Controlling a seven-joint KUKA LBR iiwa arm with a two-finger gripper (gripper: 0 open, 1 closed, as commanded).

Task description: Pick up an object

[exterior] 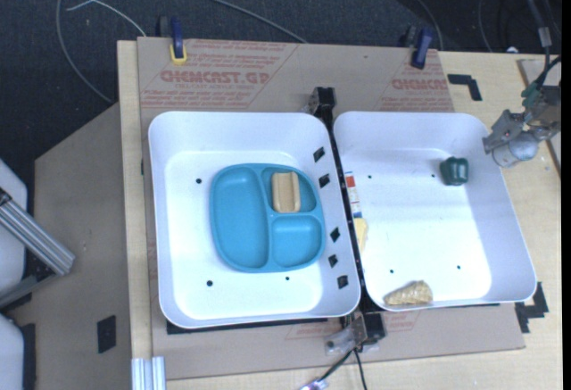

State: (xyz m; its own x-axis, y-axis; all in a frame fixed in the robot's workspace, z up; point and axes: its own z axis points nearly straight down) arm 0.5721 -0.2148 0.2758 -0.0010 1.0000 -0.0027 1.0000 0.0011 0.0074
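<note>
The left bin [169,201] holds a blue plate [254,236] with 3 sections; a tan, bread-like block [285,192] lies in its upper right section. In the right bin [500,245], a small dark green rounded object [454,170] sits near the upper right corner, and a crumbly tan piece [409,294] rests against the near rim. A yellowish bit [359,230] lies by the divider between the 2 bins. The gripper [516,140] hangs just past the right bin's upper right edge, holding nothing.
</note>
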